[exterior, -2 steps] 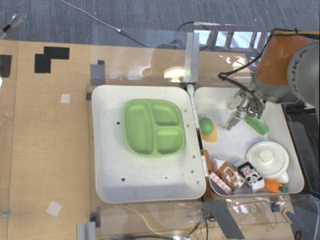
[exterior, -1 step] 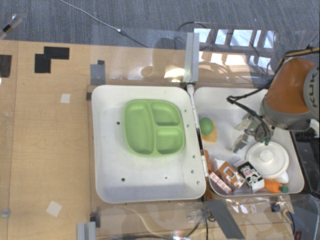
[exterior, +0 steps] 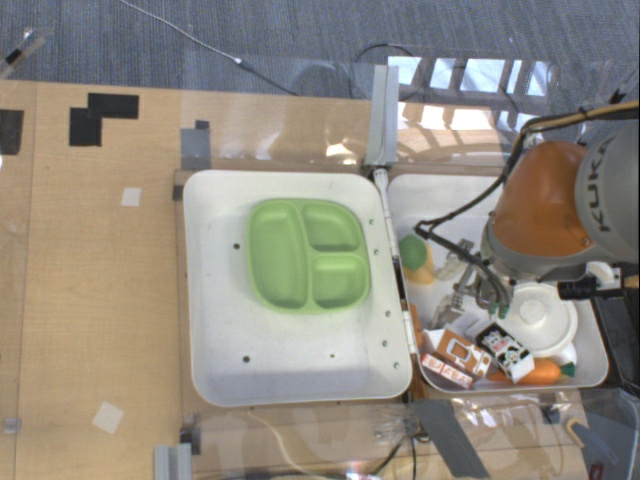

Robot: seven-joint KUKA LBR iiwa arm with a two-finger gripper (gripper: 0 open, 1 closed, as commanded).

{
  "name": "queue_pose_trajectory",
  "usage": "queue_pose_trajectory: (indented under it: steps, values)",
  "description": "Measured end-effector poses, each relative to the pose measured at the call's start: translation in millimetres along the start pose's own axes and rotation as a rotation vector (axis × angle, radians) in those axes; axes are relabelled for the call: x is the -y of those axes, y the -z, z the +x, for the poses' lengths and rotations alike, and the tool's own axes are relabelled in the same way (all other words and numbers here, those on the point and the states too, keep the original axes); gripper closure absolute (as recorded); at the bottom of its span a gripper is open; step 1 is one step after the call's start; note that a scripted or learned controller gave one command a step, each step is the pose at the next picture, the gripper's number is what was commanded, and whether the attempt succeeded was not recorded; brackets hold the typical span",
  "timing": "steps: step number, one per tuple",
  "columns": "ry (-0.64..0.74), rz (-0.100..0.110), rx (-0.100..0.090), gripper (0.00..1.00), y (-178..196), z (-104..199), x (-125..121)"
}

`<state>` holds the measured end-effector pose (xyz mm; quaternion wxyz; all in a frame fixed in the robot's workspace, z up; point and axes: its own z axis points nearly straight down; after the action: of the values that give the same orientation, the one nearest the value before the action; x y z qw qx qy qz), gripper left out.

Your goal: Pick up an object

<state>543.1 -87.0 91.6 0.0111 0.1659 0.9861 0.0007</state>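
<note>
End effector (exterior: 478, 296) low among right bin (exterior: 400, 190) clutter, green tray (exterior: 305, 255) mid left bin (exterior: 205, 298)

From my seat the feed looks evenly bright, lit from above, with soft shadows only. A bright patch of striped light falls on the clear panel (exterior: 470, 88) behind the right bin (exterior: 440, 193), washing out that corner. The left bin (exterior: 215, 268) shows a faint grey shade along its near side. The picture is slightly soft and grainy, small items blurring together.
</note>
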Motion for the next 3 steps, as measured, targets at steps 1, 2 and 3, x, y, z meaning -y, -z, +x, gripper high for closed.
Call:
queue_pose_trajectory:
  steps: [1,2,3]
  values:
    - [-0.002,0.005,-0.023,0.0,-4.4,-112.9,-40.0]
    - [-0.202,0.005,-0.01,0.0,3.7,-130.7,26.2]
    - [-0.117,0.005,-0.008,0.0,-5.2,-139.4,79.3]
